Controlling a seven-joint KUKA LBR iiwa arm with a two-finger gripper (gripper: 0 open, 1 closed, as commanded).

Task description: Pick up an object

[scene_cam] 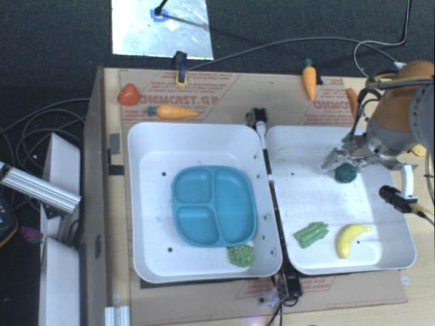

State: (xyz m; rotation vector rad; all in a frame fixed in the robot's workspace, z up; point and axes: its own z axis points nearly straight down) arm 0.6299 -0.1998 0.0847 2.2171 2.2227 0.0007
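While I am watching right bin (394, 250), gripper (348, 160) is hanging at its far side, fingers spread, pinching nothing; dark green toy (346, 174) is lying just below fingertips; I am judging it light, rounded, slippery plastic; aiming across its widest middle.

Two bins sit side by side on the bench (204, 97). The left bin (146, 155) holds a divided plate (213, 204) at its centre, with a bumpy round item (240, 255) touching the plate's near edge. The right bin (299, 202) holds a round object (346, 173) toward its far right, directly below the gripper (353, 156). Near the front lie a bean pod (311, 233) and, to its right, a banana (352, 238). Behind the bins lie two carrots (174, 112) (310, 81) and a tomato (128, 95).
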